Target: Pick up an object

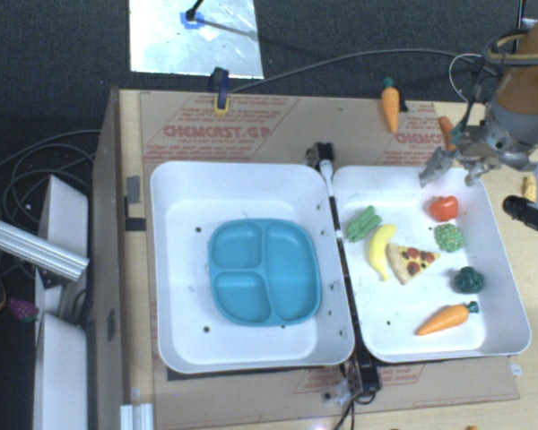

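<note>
Lowest in frame, at the bottom edge of the right bin (507, 267), we see a carrot (446, 319) lying tilted, leafy end toward the right. Just above it, near the bin's right wall, sits a dark green broccoli piece (468, 279). Left of that is a pizza slice (411, 260), touching a banana (379, 248) on its left. Green pea pods (362, 222) lie just up-left of the banana, close to the divider between the bins. A lighter green, bumpy vegetable (448, 236) sits right of the pizza, and a tomato (443, 207) is directly above it.

The gripper (452, 170) hangs at the upper right of the frame, over the top edge of the right bin, just above the tomato and apart from it. Its fingers (429, 170) are spread, nothing between them.

The left bin (175, 240) holds a blue divided plate (264, 270), roughly centred.

Outside the bins, on the board at upper right, we see a second carrot (391, 106) lying upright in frame. A blue-and-yellow clamp (220, 89) sits on the board's top edge, upper centre-left.
</note>
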You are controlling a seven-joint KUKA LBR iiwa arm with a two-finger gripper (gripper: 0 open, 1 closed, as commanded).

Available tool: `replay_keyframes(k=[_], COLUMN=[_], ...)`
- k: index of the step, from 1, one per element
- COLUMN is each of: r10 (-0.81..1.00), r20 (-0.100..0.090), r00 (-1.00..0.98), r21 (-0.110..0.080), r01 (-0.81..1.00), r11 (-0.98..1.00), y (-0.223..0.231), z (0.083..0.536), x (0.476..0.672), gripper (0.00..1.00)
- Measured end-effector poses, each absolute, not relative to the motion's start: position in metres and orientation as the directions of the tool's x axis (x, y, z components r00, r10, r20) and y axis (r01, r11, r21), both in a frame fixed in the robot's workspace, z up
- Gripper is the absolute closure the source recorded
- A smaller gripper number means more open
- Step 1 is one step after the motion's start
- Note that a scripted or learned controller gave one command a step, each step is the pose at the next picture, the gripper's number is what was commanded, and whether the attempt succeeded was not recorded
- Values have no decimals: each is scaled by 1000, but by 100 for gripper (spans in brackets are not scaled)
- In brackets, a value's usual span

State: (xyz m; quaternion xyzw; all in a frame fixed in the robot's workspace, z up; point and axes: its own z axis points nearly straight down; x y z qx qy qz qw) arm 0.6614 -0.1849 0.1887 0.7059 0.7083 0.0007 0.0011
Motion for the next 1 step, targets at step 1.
replay_keyframes(k=[1], r10=[1000], r20=[1], r00=[-3], r21=[-2], r01=[1000], r11=[3], y=[-206], z=[83], x=[668], gripper=[0])
